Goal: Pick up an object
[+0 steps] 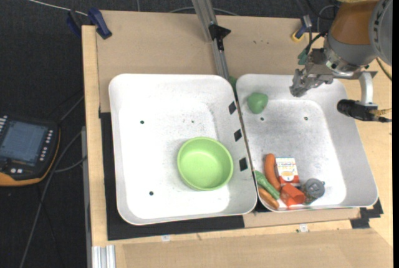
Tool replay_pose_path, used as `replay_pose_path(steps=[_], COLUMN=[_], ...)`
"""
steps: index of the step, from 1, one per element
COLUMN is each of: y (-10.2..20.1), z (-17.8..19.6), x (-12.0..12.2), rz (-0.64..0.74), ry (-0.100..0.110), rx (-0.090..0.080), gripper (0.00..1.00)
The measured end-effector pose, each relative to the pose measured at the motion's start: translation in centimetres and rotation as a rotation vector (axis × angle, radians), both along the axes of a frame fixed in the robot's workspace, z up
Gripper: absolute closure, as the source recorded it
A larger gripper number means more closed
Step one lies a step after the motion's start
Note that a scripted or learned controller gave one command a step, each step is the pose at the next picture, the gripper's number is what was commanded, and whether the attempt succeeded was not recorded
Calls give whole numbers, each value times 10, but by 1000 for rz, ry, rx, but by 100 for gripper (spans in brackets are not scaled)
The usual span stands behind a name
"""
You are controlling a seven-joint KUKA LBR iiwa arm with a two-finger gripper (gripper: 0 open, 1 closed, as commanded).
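Observation:
My gripper point(302, 86) hangs over the far edge of the right bin point(336, 136), with nothing visible between its fingers. A small green round object point(257, 102) lies in the right bin's far left corner, to the left of the gripper. At the near end of the same bin sits a cluster: an orange carrot point(269, 168), a small white and orange box point(286, 168), a red piece point(292, 194), a grey round object point(313, 187) and a green bit point(267, 184). A light green bowl point(205, 163) stands in the left bin point(143, 136).
A metal pole point(202, 5) slants across the bench behind the bins. Blue clamps point(98, 22) sit at the bench's far left corner. The middle of the right bin is bare, speckled white floor.

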State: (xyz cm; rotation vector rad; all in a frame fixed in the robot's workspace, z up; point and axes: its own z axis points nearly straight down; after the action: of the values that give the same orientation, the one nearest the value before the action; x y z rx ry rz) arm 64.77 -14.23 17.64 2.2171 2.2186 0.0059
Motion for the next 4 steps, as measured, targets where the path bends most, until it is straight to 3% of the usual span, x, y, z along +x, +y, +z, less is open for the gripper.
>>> replay_pose_path(steps=[1,2,4], y=[0,0,103], z=[53,82,66], x=[1,2,-41], rz=[0,0,4], ry=[0,3,5], rx=[0,1,2], gripper=[100,100,100])
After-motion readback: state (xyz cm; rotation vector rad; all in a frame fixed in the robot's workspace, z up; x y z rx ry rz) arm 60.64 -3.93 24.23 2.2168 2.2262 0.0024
